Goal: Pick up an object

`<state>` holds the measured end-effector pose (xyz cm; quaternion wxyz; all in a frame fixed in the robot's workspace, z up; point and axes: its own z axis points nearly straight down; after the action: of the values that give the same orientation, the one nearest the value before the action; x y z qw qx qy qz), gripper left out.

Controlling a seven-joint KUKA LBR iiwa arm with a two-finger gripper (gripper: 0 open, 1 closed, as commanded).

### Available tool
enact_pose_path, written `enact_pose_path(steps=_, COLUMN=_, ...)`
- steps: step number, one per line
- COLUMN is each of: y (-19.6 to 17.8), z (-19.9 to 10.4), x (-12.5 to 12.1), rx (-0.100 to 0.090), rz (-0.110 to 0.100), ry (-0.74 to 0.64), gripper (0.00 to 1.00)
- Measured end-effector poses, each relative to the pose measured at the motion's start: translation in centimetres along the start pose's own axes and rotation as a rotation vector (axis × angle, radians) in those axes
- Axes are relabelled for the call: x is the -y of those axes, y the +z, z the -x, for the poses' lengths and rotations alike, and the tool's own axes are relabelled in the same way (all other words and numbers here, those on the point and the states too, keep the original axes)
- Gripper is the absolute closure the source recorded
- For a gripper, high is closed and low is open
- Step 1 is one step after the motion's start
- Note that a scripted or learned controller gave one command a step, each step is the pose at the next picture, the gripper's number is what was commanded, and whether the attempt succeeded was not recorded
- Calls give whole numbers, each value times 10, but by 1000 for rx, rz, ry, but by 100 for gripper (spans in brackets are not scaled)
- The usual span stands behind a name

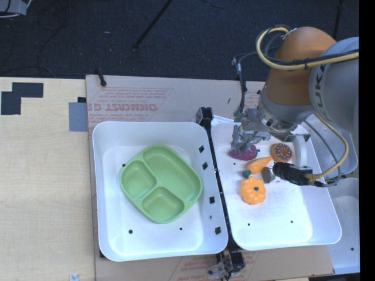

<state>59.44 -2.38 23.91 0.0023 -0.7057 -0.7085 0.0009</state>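
gripper (pixel 242 140) low in the right bin (pixel 304 227), over the purple toy (pixel 242 153); can't tell its state. crowding close: one carrot (pixel 258 164), one pumpkin (pixel 252 191), one donut (pixel 282 152). left bin (pixel 111 227) holds one green tray (pixel 160 183).

Arm (pixel 328 81) is seen entering from the right, grey casing with the orange band bulging above the wrist. Wrist is bent downward. Gripper (pixel 241 140) is pointed down, low over the bench, its fingers (pixel 236 138) hanging close together. Yellow hose is looped around the orange section. Finger spacing cannot be judged.
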Motion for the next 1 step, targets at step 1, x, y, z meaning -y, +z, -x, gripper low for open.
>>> enact_pose_path(steps=1, y=11, z=-55, x=11, rx=0, rz=-1, ry=0, gripper=100)
